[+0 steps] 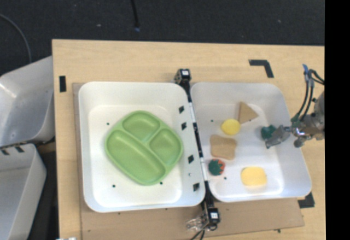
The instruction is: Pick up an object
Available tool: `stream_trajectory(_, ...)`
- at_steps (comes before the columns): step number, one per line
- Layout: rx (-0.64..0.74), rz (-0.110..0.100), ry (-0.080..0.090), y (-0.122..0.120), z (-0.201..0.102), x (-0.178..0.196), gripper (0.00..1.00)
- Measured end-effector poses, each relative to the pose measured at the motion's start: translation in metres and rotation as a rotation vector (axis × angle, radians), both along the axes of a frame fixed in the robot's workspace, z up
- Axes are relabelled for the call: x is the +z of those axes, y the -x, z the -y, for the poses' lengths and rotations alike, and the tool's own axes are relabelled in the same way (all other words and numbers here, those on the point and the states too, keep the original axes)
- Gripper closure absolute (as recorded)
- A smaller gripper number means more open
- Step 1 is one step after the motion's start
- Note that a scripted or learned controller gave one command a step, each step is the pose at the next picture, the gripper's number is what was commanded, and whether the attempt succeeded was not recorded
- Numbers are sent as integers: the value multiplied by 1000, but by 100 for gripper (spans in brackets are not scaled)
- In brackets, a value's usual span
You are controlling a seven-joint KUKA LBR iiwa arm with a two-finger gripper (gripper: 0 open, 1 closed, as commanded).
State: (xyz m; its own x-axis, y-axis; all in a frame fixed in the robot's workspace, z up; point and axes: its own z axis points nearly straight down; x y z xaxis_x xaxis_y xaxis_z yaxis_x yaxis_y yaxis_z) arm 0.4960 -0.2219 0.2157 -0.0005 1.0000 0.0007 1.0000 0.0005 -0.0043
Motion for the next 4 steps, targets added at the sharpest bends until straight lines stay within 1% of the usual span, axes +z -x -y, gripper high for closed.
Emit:
stream_trajectory(1,-1,-1,0,2,-2,-64,0)
stream_trajectory(2,-2,0,1,3,-1,-117,0)
stream_trajectory(3,-6,8,4,2,1,-103,100)
stream_trajectory(4,2,12,5,-4,2,-39,100)
